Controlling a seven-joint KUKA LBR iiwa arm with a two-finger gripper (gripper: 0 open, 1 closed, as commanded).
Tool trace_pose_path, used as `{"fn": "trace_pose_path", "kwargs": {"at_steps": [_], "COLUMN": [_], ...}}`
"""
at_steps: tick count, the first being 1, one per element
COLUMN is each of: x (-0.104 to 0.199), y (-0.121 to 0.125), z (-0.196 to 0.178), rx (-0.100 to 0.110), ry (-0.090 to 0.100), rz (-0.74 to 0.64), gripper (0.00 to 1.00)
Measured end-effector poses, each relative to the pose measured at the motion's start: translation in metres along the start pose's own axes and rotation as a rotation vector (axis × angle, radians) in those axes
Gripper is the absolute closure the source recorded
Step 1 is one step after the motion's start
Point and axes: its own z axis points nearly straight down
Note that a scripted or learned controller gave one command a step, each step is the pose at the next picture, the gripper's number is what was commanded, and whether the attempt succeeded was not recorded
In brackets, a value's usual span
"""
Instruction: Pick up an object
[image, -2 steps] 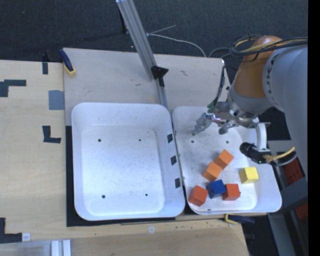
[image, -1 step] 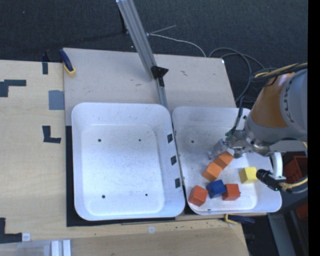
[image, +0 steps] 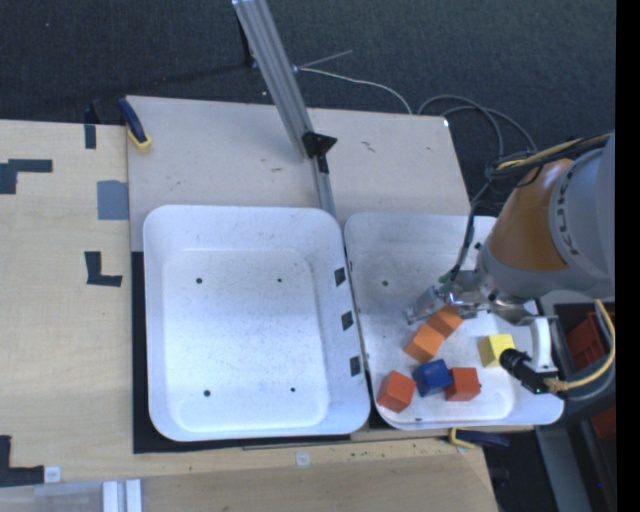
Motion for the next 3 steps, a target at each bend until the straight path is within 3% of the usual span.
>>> {"fn": "trace_pose_path", "kwargs": {"at_steps": [1, 2, 3], "x": [0.001, 0.026, 0.025], "y": [0.001, -0.003, -0.005], "z": [-0.010, -0.103, -0.098], "rx": [-0.004, 0.014, 0.022], "ry": [-0.001, 0.010, 0.010], "rz": [-0.001, -0.004, -0.001], "gripper": [1.00, 1.00, 0.00]}}
